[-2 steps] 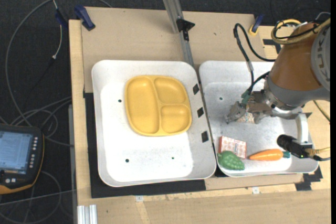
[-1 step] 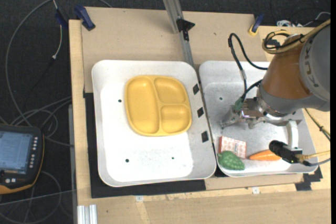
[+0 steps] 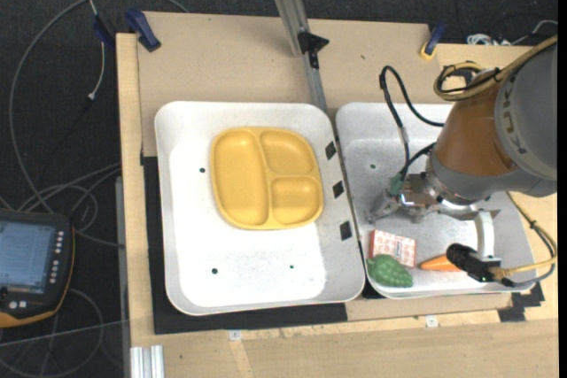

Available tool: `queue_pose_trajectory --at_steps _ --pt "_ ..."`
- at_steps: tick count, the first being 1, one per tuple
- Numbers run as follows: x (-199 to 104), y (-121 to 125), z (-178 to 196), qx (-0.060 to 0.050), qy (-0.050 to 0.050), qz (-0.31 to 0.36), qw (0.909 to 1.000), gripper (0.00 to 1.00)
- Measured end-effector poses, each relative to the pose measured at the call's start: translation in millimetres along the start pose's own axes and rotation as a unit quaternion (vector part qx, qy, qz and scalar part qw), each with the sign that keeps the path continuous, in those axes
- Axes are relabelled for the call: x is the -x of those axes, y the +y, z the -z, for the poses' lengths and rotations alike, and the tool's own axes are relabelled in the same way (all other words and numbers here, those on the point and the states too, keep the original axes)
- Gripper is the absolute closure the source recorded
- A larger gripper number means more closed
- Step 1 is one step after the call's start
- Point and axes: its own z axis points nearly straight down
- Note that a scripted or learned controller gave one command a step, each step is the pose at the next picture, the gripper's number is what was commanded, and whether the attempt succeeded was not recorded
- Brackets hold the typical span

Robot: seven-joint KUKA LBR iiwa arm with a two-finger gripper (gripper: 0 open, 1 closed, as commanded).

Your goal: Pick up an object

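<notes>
We judge the packet [image 3: 392, 246] light, probably slippery; grip its edges. End effector [image 3: 396, 201] opening: we cannot tell.

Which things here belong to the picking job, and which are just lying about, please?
Job: gripper; red-and-white packet; green toy; orange carrot; yellow plate; right bin.
Lying about: blue clamp; handheld screen.

Bright even overhead light; mild glare on white bins [image 3: 177, 190]; soft shadows; slightly soft focus.
</notes>
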Motion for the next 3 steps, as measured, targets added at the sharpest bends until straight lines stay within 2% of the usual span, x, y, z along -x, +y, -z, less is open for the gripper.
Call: queue_pose_trajectory --at_steps 1,2,3 --pt "0 1 12 0.002 0.0 0.0 1.0 1.0" --pt "3 -4 58 0.005 -0.002 0.0 1.0 1.0" --pt "2 -10 119 0.006 -0.002 0.001 1.0 1.0"
